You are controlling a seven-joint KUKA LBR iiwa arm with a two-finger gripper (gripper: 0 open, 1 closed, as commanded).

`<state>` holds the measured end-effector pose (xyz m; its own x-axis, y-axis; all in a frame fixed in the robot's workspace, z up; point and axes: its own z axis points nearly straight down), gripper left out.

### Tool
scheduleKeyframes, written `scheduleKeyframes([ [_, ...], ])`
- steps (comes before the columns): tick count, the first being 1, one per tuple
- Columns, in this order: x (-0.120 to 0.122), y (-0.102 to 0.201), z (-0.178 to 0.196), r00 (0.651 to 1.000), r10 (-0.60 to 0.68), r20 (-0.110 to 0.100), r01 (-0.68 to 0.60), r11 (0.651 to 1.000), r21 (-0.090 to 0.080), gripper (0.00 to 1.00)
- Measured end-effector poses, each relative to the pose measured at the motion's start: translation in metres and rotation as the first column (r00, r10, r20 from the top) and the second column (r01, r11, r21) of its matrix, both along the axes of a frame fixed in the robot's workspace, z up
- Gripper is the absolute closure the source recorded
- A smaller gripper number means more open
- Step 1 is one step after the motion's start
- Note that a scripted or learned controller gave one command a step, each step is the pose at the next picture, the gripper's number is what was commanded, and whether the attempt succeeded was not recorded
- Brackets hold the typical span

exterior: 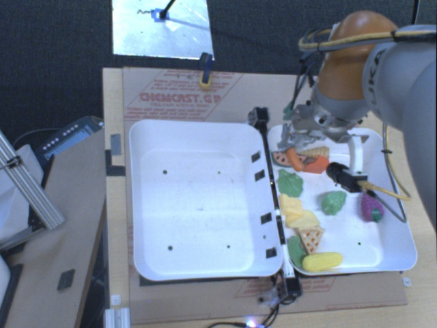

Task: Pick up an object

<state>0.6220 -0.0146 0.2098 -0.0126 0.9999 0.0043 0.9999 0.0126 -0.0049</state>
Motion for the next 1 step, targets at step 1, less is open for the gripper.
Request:
scheduleKeyframes([
  [1,-0.0046,0.0518,0.0049,1.000,-0.003,0.006,0.003,1.000,-0.002,1.00],
])
